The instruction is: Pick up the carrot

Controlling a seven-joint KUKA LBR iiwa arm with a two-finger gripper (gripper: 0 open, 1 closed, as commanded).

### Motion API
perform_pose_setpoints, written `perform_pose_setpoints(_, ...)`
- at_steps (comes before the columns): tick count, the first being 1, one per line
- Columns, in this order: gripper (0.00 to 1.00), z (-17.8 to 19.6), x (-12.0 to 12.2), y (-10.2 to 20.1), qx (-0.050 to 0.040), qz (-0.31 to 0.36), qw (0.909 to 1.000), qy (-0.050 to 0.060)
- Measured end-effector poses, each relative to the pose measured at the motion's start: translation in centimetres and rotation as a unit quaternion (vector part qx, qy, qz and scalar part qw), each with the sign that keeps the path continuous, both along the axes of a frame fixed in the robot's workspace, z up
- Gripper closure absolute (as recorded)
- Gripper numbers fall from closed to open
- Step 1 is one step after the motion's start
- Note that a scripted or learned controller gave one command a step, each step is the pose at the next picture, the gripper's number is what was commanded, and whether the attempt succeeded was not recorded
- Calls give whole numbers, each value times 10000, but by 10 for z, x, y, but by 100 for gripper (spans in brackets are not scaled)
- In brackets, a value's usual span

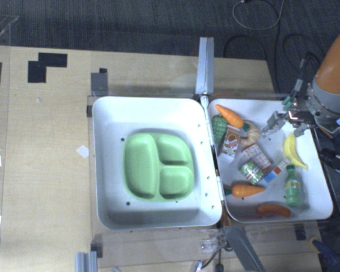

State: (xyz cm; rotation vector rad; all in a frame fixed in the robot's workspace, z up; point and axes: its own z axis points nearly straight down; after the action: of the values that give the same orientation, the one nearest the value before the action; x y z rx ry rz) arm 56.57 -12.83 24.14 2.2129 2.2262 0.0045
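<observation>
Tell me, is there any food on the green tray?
No. The green tray lies bare in the left bin, while the carrots and other food sit in the right bin.

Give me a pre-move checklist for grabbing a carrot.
1. Carrot in sight: ok. One carrot lies at the right bin's far left corner, another carrot near its front.
2. Far carrot uncovered: ok.
3. Room around the front carrot: not ok, a can crowds it.
4. Gripper above the right bin: ok.
5. Gripper over a carrot: not ok, it sits right of the far one.
6. Fingers ready: cannot tell.
</observation>
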Motion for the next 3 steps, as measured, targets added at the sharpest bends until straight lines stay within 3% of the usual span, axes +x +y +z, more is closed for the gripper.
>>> perform_pose_setpoints(1, 0, 0, 0, 0, 0, 0, 10000, 0)
perform_pose_setpoints(2, 0, -141, 49, 0, -1, -429, 9991, -15)
perform_pose_setpoints(3, 0, -157, 96, 0, 11, -766, 9968, 209)
